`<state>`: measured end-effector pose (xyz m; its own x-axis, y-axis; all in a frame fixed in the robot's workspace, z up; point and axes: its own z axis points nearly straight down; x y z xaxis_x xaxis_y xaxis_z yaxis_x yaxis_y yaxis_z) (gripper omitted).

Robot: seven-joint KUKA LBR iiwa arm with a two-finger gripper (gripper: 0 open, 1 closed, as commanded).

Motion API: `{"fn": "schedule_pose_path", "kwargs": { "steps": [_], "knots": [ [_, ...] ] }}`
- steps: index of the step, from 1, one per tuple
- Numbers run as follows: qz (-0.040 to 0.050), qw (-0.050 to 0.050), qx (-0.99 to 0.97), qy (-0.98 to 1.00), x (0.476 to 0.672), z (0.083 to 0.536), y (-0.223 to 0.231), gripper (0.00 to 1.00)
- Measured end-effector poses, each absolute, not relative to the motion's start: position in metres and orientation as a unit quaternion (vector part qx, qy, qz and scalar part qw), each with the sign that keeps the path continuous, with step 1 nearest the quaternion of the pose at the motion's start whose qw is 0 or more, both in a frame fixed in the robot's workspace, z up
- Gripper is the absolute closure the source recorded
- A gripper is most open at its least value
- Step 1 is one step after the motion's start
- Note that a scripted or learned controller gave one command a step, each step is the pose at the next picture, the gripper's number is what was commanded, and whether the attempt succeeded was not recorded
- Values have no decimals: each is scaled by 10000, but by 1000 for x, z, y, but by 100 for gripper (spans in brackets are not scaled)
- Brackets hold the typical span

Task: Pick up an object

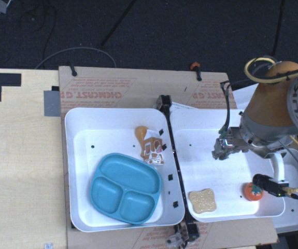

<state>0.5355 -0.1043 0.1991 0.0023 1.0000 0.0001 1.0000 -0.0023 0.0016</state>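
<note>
My gripper hangs over the middle of the right bin, reaching in from the right under the orange-banded wrist. A beige toast-shaped piece lies near that bin's front edge, below and left of the gripper. A small red-orange tomato-like object rests at the front right, beside a black part of the arm. In the left bin lies a blue divided plate, with a tan item and a brown-and-white packet behind it near the divider.
A black divider clamp runs between the two bins. The bins sit on cardboard on a wooden bench. Cables trail across the dark floor behind.
</note>
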Motion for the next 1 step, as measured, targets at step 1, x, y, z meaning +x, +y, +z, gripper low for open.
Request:
{"fn": "schedule_pose_path", "kwargs": {
  "steps": [1],
  "knots": [
    [7,9,7069,7074,536,246,-105,100]
  ]
}}
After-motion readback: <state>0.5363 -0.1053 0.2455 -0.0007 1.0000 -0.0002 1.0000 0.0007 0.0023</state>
